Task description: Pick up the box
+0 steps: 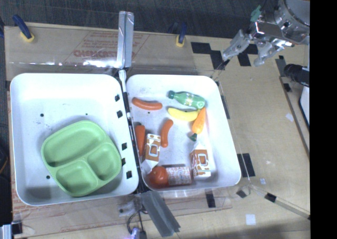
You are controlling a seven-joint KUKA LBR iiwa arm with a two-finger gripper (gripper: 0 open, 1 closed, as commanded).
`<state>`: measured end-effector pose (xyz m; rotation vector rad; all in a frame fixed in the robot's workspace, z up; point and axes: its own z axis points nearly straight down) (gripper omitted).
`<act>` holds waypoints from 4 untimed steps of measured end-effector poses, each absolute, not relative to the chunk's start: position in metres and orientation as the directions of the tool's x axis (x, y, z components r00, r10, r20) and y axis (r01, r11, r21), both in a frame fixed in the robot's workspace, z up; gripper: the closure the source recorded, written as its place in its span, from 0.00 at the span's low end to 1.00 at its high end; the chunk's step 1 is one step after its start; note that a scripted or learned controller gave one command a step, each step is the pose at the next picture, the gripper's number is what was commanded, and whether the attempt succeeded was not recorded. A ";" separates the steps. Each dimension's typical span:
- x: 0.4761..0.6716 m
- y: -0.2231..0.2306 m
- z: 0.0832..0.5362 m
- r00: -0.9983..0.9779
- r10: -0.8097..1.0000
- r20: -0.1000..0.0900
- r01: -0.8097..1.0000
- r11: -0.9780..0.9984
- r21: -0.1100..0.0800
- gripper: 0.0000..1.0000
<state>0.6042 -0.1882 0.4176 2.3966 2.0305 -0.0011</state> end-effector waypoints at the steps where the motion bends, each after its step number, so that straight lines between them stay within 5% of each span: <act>1: 0.657 -0.185 0.270 0.239 0.971 0.000 0.971 -0.239 -0.006 0.00; 2: 0.664 -0.161 0.115 -0.116 0.993 -0.007 0.993 0.116 0.020 0.00; 4: 0.638 -0.100 0.091 0.390 0.921 -0.001 0.921 -0.390 -0.005 0.00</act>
